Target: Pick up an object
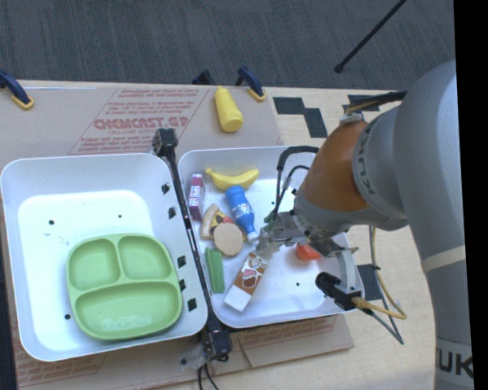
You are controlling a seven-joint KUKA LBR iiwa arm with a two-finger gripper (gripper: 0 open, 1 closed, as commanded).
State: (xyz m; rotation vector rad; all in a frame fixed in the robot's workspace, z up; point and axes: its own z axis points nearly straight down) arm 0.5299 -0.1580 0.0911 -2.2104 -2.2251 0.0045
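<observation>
The right bin (315, 304) holds a yellow banana (232, 177), a blue bottle (241, 211), a dark red bottle (196, 194), a round tan cookie (227, 239), a green stick (214, 270) and a brown-and-white carton (248, 281). My gripper (277, 234) hangs low over the middle of this bin, just right of the cookie and above the carton's top end. A small orange-red piece (306, 250) lies right beside it, partly hidden under the wrist. The arm covers the bin's right side.
The left bin (31, 185) bears a green divided plate (123, 284). A yellow bottle (228, 109) lies on the cardboard behind the bins. Blue clamps (15, 88) grip the bench's far edge. A black clip (165, 140) sits between the bins.
</observation>
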